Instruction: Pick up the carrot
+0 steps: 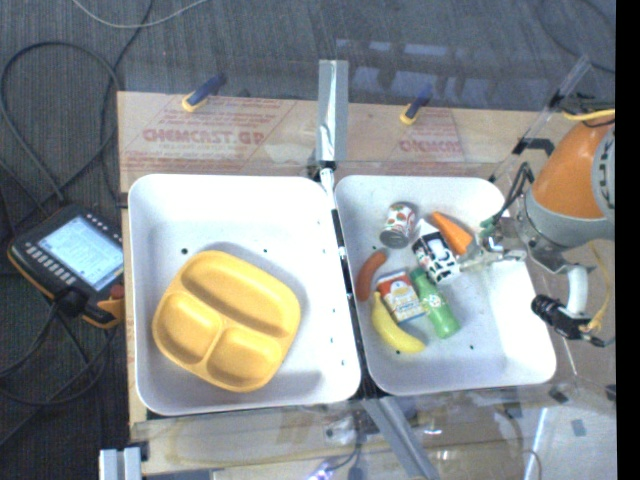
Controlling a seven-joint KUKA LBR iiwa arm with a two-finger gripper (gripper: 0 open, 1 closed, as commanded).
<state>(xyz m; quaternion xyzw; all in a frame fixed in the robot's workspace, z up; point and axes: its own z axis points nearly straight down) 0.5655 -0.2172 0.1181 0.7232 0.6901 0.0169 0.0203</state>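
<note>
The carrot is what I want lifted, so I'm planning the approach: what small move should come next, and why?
Probably shift the tool a little toward the carrot in the right bin and centre over it. The tool sits just beside the carrot's near end, and the black-and-white cube crowds the carrot from below.

The arm (578, 193) is cut off by the right edge beyond its orange band, the gripper (487, 243) is too small and blurred to judge, and the carrot's (454, 233) lower end lies hidden behind the black-and-white box (436, 257).
</note>
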